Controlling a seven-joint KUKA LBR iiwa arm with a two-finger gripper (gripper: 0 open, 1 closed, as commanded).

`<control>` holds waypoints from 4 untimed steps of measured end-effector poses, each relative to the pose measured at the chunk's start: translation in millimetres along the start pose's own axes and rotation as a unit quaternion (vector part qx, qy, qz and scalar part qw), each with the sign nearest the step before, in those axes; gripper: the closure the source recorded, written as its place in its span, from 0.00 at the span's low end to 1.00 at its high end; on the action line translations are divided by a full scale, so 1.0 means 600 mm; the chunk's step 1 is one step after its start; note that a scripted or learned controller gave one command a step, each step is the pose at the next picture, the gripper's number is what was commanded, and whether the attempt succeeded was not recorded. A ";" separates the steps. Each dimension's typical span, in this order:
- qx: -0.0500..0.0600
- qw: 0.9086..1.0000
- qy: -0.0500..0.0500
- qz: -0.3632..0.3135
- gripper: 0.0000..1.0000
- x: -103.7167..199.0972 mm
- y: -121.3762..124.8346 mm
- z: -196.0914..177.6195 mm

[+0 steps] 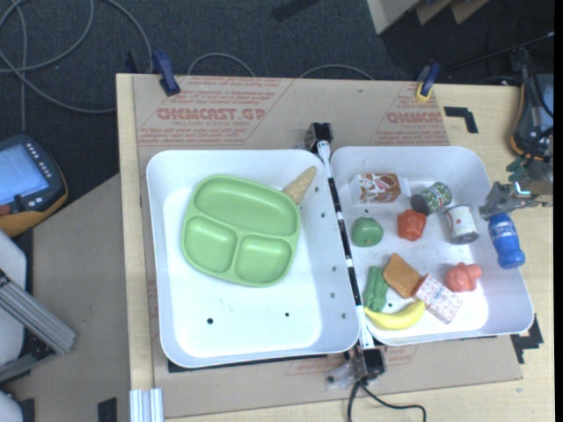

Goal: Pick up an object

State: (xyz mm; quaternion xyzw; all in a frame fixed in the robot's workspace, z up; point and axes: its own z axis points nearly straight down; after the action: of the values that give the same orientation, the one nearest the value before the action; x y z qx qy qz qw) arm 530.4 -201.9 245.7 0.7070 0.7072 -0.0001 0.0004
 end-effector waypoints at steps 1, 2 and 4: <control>-0.001 1.000 0.001 -0.001 0.00 0.108 0.071 0.219; 0.000 1.000 0.000 0.000 0.00 0.160 0.060 0.267; 0.001 1.000 0.001 0.000 0.00 0.179 0.083 0.269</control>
State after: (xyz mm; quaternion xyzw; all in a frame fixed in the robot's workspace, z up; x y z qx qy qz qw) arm 580.4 -94.7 84.3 0.7069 0.7073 -0.0005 -0.0009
